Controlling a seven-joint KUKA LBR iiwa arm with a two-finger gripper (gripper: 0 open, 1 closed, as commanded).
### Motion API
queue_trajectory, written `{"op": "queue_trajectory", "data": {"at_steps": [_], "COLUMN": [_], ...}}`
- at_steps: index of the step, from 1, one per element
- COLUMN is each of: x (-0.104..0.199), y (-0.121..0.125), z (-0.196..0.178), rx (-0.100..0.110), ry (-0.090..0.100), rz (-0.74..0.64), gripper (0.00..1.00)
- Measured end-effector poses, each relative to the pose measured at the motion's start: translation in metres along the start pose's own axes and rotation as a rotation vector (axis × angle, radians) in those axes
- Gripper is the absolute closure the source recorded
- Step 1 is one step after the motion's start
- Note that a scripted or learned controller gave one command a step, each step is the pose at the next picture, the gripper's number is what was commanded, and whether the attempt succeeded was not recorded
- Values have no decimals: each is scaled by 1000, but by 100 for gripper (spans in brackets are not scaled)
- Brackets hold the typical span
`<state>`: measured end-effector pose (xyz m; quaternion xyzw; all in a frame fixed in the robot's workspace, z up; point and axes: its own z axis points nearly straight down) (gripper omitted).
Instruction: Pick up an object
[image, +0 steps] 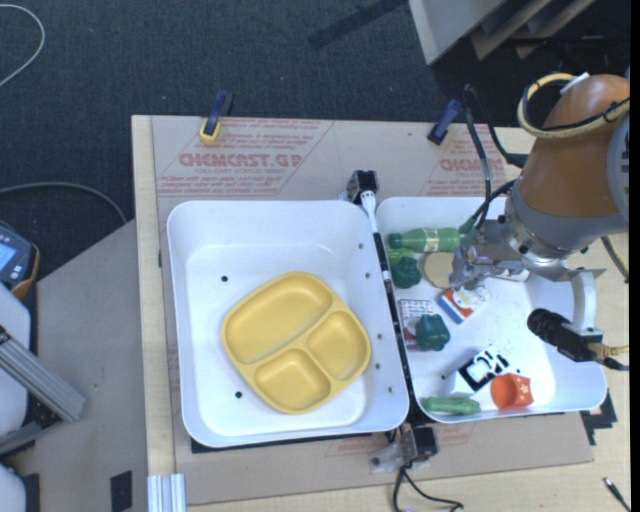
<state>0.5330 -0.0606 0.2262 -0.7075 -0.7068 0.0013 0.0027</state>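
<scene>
My gripper (472, 272) hangs low over the back half of the right bin (575, 400), under the grey and orange arm. Just below it lies a red, white and blue packet (457, 305). A tan disc (437, 269) sits to its left, partly hidden by the gripper. A green bottle (425, 240) lies along the bin's back wall. Nearer the divider are a small dark green piece (405, 270) and a larger dark green piece (432, 332). Toward the front lie a black and white block (481, 368), an orange-red object (511, 391) and a green pod (451, 405).
The left bin (200, 250) holds a yellow divided plate (295, 342). A printed card (411, 312) lies by the divider between the bins. The arm's body covers the right bin's back right corner. Blue and yellow clamps (214, 118) sit on the board's far edge.
</scene>
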Motion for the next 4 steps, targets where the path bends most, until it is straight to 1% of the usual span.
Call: {"op": "queue_trajectory", "data": {"at_steps": [1,2,3,4], "x": [16,11,21,9], "y": [-2,-11,-6,-11], "z": [7,11,10,9], "rx": [-2,-2,-7,-4], "ry": [0,-1,-2,-2], "rz": [-3,0,-3,0], "gripper": [100,100,100,100]}}
